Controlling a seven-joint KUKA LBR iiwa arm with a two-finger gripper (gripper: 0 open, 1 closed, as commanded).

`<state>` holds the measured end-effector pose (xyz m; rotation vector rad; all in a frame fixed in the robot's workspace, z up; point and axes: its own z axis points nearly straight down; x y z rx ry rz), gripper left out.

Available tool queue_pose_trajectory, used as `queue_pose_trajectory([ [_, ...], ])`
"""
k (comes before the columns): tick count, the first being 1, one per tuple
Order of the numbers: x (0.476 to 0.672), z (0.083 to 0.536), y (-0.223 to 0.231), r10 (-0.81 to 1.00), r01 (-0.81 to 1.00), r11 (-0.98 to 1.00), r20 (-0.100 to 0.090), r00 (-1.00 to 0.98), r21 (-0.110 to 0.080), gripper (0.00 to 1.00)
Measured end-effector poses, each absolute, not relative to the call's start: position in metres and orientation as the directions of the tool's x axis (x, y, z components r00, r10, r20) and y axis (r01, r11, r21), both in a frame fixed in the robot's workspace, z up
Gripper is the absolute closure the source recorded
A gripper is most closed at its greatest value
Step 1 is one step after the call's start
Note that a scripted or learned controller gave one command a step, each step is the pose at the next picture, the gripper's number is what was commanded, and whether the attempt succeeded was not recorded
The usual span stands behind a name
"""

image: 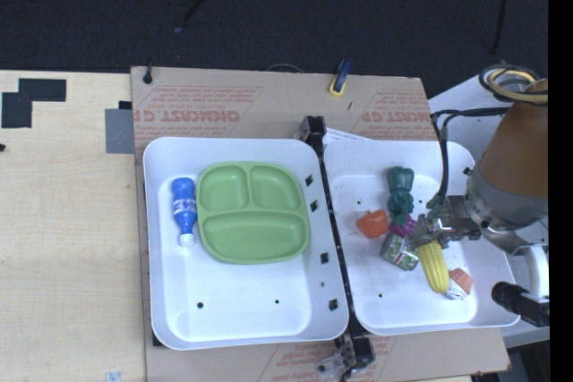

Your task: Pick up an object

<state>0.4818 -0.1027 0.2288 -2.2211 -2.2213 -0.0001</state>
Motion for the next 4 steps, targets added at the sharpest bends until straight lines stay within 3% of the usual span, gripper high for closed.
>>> queue_pose_trajectory([
  [1,0.517,0.237,-0.059,1.000,1.000,0.005,0.002,-0.005,-0.001,1.00],
  [4,0.589,0.232,0.065,1.000,1.000,0.002,0.001,-0.002,-0.002,1.00],
])
